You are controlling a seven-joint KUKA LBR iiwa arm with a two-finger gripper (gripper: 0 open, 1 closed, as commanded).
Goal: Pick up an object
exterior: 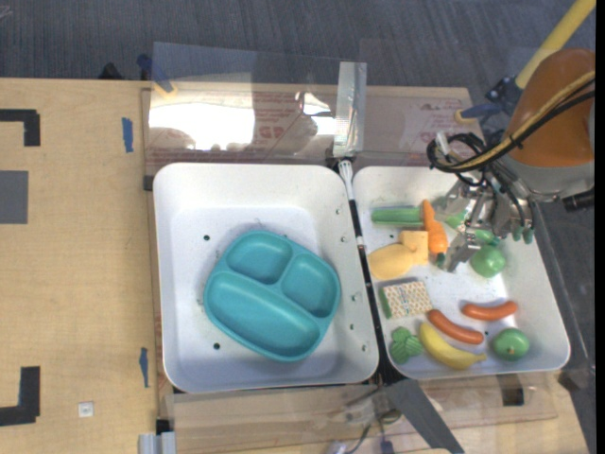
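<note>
1. Two white bins sit side by side on the table (66, 253). The left bin (189, 197) has a teal divided plate (272, 294) in it, three compartments, nothing on it that I can see.
2. The right bin (548, 320) is where all the toy food is. Up top there's a green stick-shaped veggie (397, 215) lying flat, with an orange carrot (434, 231) touching its right end and running down from it.
3. Just below those is a yellow cheese-looking wedge (395, 256), and under that a speckled cracker-type square (406, 299).
4. Bottom of that bin: a dark green leafy piece (406, 345), a yellow banana (448, 347), a red-orange sausage (454, 326) lying along the banana's top, a second sausage (489, 310) to its right, and a green apple or lime (511, 344) in the lower right corner.
5. The arm (558, 112) comes in from the right, and the gripper (465, 251) is down inside the right bin, just right of the carrot. A round green piece (488, 259) sits right next to the fingertips.
6. Honestly can't tell whether the jaws are clamped or apart, too much cable and metal clutter there, and I can't see anything clearly held between them.
</note>
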